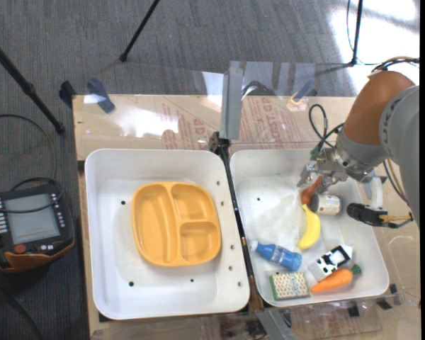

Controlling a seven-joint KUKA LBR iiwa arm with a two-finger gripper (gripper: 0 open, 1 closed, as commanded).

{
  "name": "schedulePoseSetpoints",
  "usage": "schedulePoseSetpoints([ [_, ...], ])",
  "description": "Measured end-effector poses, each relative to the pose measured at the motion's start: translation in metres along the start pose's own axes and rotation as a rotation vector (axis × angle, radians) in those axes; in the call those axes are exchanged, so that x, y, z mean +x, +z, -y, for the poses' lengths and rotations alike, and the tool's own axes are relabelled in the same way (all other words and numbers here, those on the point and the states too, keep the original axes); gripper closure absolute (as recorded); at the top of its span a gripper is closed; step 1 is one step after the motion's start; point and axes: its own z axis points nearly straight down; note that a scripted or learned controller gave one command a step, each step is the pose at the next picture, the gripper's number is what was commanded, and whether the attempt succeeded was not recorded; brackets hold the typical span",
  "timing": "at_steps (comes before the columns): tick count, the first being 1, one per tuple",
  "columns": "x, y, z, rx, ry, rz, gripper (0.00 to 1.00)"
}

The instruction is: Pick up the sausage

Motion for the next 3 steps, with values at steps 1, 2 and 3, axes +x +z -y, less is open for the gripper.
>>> schedulePoseSetpoints([
  [1,0.056,-0.131,0.007,-0.006,0.017,0.006,1.00],
  [2,0.057,-0.130,0.007,-0.005,0.017,0.006,0.00],
  [3,0.002,-0.025,0.029,-0.002,0.105,0.004,0.00],
])
